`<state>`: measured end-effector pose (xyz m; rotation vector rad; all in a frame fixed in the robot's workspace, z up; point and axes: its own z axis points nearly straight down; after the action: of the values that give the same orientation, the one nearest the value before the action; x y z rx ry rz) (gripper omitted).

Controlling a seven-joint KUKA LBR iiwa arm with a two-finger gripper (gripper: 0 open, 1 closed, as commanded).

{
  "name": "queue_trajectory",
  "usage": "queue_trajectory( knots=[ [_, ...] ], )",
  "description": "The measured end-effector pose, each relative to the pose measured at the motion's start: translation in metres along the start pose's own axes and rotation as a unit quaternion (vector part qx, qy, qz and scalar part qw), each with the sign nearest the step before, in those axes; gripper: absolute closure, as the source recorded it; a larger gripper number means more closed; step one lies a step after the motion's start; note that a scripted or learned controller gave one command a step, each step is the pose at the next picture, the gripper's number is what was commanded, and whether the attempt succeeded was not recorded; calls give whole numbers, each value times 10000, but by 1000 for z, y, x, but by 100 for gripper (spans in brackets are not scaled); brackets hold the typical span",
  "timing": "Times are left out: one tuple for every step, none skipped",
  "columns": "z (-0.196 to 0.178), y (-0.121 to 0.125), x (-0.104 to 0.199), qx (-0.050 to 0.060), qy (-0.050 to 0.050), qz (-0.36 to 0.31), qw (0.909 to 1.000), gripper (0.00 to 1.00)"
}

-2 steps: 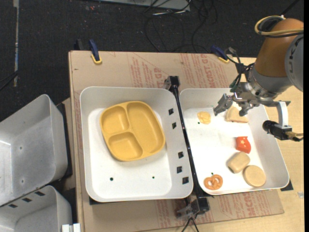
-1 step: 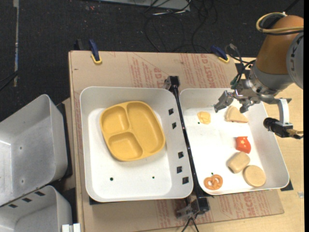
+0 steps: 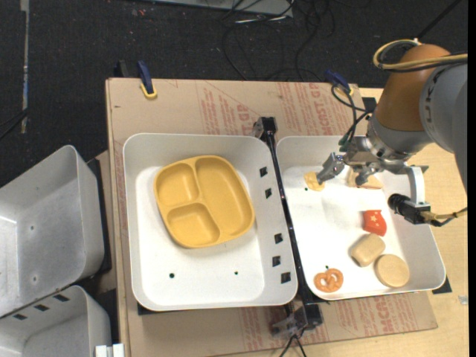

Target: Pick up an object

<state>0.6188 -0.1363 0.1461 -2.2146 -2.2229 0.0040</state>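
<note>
My gripper (image 3: pixel 347 173) hangs over the back of the right bin (image 3: pixel 425 238), its fingers spread open with nothing between them. A small pale yellow food piece (image 3: pixel 315 181) lies just left of the left fingertip. A tan piece (image 3: pixel 370 184) shows partly under the right finger. Nearer the front of the same bin lie a red piece (image 3: pixel 374 222), a beige bread roll (image 3: pixel 366 250), a round tan biscuit (image 3: pixel 392 270) and an orange pretzel (image 3: pixel 328 280).
The left bin (image 3: pixel 141 274) holds a yellow divided plate (image 3: pixel 203 200). A black divider with clips (image 3: pixel 281 222) runs between the bins. Grey-white containers (image 3: pixel 44 222) stand off the bench at the left. The arm's orange band (image 3: pixel 405 88) rises at the right.
</note>
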Motion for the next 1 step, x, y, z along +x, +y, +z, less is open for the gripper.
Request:
queue_trajectory(
  knots=[
    [53, 0, 1, -5, -3, 19, 10000, 0]
  ],
)
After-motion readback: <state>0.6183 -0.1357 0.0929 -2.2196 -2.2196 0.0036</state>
